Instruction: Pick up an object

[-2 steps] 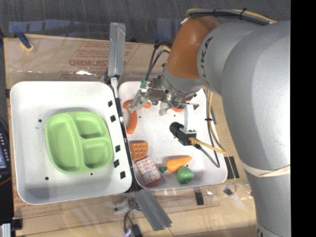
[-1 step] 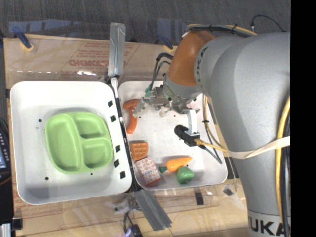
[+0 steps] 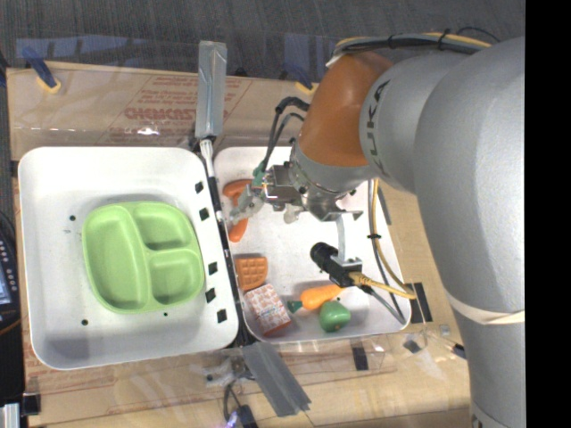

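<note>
My gripper (image 3: 244, 203) hangs low over the far left part of the right bin (image 3: 384, 324), close to its left wall. An orange piece (image 3: 236, 188) shows just above the gripper and another orange bit (image 3: 237, 231) just below it. I cannot tell whether these are one object or whether the gripper touches it. Nearer the front lie an orange waffle-like square (image 3: 252, 268), a small red and white box (image 3: 268, 311), a carrot (image 3: 318, 298) and a green pepper-like toy (image 3: 335, 316).
The left bin (image 3: 53, 328) holds a green divided tray (image 3: 141, 257). The arm's large grey and orange body covers the right bin's far right part and the bench to the right. A divider wall runs between the two bins.
</note>
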`<state>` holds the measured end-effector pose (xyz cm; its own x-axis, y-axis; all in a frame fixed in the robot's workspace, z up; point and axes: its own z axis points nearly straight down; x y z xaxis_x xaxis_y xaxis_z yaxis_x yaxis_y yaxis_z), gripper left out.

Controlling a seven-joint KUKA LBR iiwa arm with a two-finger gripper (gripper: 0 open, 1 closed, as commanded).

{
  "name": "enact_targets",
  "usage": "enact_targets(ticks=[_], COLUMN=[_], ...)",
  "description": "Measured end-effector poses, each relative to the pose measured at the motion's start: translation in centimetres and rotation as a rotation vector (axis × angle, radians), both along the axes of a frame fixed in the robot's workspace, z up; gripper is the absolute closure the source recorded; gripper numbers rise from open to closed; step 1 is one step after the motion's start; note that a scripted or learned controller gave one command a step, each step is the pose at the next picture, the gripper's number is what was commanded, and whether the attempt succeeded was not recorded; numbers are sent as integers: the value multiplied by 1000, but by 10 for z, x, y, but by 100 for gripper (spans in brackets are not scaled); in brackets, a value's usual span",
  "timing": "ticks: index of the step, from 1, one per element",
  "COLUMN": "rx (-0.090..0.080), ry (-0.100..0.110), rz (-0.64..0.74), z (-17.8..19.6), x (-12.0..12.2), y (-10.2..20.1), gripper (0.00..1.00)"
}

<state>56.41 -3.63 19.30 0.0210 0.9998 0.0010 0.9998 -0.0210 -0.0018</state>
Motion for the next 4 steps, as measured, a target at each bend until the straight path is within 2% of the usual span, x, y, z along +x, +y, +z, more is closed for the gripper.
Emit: enact_targets(ticks=[1,2,3,4], rx=[0,-2,0,-1], ry=[3,2,4,-1], rz=[-1,-50,127,40], z=[-1,-2,-81,0], x=[-1,36,30,66], y=[-1,-11,-58,-10], gripper=[0,0,0,0])
